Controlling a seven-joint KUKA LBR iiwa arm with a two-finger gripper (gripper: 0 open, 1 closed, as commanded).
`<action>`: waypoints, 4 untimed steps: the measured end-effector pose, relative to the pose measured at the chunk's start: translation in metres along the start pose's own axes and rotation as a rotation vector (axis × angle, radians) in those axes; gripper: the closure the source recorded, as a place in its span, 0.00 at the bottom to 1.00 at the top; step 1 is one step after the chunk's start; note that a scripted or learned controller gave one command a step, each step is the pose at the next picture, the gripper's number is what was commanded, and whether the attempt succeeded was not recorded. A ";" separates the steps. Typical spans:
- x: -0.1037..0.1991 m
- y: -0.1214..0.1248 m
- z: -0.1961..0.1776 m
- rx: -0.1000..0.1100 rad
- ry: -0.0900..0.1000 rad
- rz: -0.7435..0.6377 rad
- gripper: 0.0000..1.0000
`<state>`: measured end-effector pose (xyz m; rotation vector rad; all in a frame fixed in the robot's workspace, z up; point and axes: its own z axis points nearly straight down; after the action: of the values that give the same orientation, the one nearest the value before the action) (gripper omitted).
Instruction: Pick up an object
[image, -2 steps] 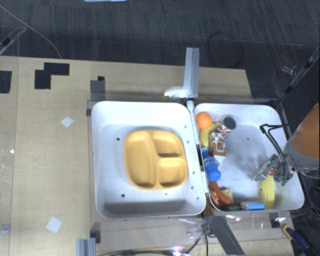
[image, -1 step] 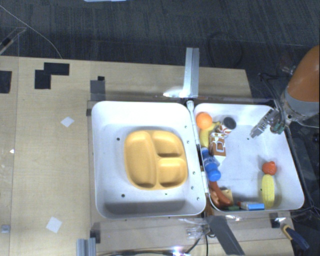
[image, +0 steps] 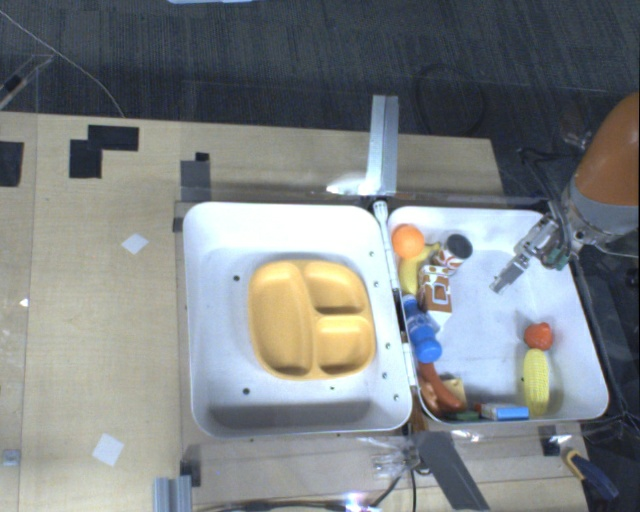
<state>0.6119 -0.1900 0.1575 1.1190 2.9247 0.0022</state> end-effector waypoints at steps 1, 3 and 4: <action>0.033 -0.015 -0.047 -0.001 -0.002 -0.012 0.00; 0.144 -0.024 0.013 0.000 0.005 -0.211 0.00; 0.085 -0.087 0.066 -0.001 -0.005 -0.246 0.00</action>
<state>0.4909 -0.1983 0.0900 0.7505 3.0352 -0.0017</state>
